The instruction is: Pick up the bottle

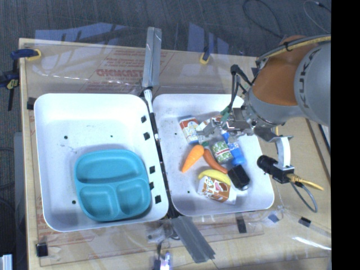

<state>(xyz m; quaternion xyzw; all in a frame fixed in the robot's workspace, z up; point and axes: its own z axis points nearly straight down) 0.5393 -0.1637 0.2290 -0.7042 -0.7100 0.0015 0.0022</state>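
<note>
Dark grey carpet at the back. In front, a pale worktop (84,66) under a clear sheet, with two white bins side by side.

In the left bin (50,117), just a blue tray (112,184) with three parts, lying flat near the front.

In the right bin (169,111), a little heap of things close together. At the back of the heap, a small white and red pack (190,129). Beside it, toward the middle, an orange carrot (192,156), tilted. Next to that, a second orange carrot (212,161). Near the front, a yellow and white pack (215,188). Just to its right, a black block (239,176).

In the middle of the heap, the bottle (221,151), lying on its side, with a green label and some blue on it. Touching the second carrot and the black block.

From the right, the big grey and orange arm (281,86), reaching into the right bin. At its end, the tool (220,124), low down, right at the back end of the bottle. Open or shut: cannot tell. Holding the bottle or not: cannot tell either.
</note>
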